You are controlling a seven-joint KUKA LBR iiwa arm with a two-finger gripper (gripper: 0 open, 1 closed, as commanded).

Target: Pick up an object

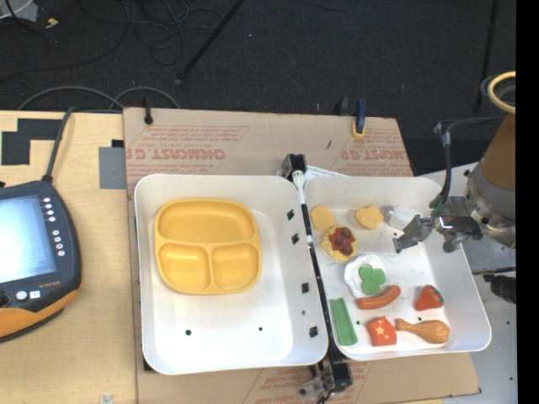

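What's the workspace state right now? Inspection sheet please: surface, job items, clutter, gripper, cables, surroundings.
Surface: two white bins side by side on a cardboard sheet; left bin, right bin.
Job's things: toy foods in the right bin, among them a yellow piece, a pizza slice, a sausage, a green block, a strawberry, a red block with a star, a drumstick.
Clutter: yellow divided plate in the left bin.
Gripper: gripper over the right bin's upper right area, nothing seen between its fingers; open or shut unclear.
Cables: black cables on the dark floor behind the bench.
Surroundings: teach pendant on the left.
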